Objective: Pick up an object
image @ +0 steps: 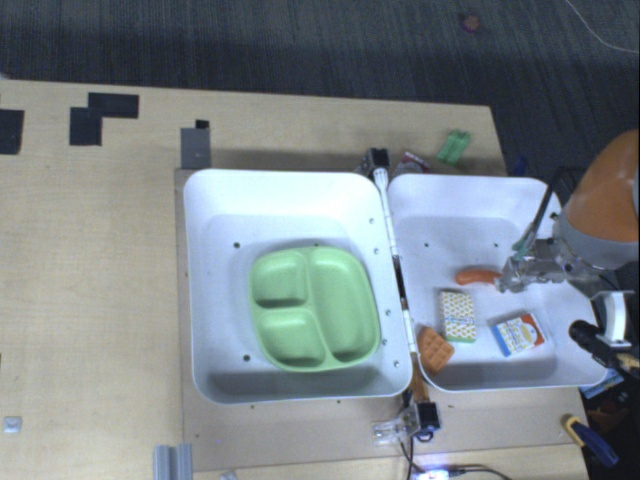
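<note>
In the right bin (470, 203) lie a small orange carrot-like piece (476, 276), a patterned little box (459, 315), a blue and white carton (517, 334) and an orange waffle-like piece (434, 348) at the bin's front left corner. My gripper (517, 272) hangs low over the right bin, right at the orange piece's right end and above the carton. Whether it touches the orange piece I cannot tell. The arm's orange band (610, 198) is at the right edge.
The left bin (215, 218) holds a green divided plate (313, 306). A green item (453, 147) lies on the bench behind the right bin. Clamps and cables sit between the bins at the back (377, 160) and the front (420, 418).
</note>
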Tool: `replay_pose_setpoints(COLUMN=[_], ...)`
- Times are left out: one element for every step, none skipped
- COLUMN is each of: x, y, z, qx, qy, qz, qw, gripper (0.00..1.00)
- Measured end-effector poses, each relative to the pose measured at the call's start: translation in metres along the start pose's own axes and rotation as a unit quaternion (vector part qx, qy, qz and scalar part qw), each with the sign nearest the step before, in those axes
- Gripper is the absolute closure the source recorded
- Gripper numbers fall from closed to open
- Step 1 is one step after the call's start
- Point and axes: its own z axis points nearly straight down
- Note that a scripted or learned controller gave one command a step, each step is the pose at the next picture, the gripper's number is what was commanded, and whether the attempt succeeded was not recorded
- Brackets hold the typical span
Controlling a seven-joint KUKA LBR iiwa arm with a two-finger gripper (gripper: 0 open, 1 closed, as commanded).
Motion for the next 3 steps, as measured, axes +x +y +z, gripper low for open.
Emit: replay_pose_setpoints(x=[0.000, 0.035, 0.036], y=[0.000, -0.051, -0.049], z=[0.000, 0.026, 0.015], qx=[0.000, 0.000, -0.003], qy=[0.000, -0.001, -0.001], qz=[0.000, 0.002, 0.001], qw=[1.0000, 1.0000, 1.0000], gripper=[0.00, 0.00, 1.00])
